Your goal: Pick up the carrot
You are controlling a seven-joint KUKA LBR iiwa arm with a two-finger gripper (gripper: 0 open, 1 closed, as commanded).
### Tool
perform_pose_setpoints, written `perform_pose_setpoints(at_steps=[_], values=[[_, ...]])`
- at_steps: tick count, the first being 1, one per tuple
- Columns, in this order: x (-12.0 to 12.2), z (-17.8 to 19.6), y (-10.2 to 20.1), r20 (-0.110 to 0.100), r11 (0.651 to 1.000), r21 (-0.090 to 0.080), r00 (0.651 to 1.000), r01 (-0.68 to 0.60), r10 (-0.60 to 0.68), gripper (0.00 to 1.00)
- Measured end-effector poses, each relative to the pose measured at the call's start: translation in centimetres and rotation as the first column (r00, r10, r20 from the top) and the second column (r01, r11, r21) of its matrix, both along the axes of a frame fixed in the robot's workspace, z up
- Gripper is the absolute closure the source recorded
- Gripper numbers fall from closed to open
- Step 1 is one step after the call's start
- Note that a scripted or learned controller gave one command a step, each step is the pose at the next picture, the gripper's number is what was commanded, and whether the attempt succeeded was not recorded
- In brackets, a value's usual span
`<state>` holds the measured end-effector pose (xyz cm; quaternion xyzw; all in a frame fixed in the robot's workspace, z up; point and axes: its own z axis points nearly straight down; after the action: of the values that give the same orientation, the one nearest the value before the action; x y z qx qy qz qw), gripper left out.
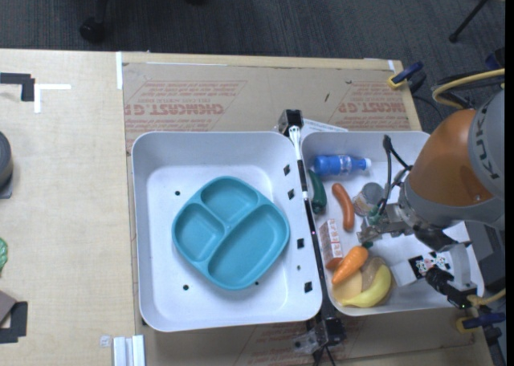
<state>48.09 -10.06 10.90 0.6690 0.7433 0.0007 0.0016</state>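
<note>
The arm (462,172) is reaching in from the right edge of the frame, its grey body and orange band filling the middle right and leaning over the right-hand bin (401,302). From the band, the wrist is angling down and toward the left, ending in the gripper (371,232), which is hanging over the centre of that bin, just above and to the right of the carrot (350,264). Whether the gripper is parted or closed cannot be told, because the metal parts and cables at the wrist are blurring together there; nothing is showing clearly between them. The carrot is lying in the lower middle of the right bin, orange, tilted with its thick end pointing up and to the right toward the gripper and its thin end pointing down and to the left. Just below and to the right of it a yellow banana (368,292) is curling along the bin's lower wall, touching or nearly touching the carrot. Above the carrot, a small red sausage (344,205) is lying almost upright, a dark green vegetable (318,193) is sitting beside the bin's left wall, and a blue bottle (340,165) is lying on its side across the top of the bin. The left-hand bin (161,292) is holding a teal divided plate (231,233) in the centre of the frame.
</note>
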Motion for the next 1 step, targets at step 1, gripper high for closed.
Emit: perform_pose_setpoints(at_steps=[1], values=[[0.00,0.00,0.00,0.000,1.000,0.000,1.000,0.000,0.000,0.00]])
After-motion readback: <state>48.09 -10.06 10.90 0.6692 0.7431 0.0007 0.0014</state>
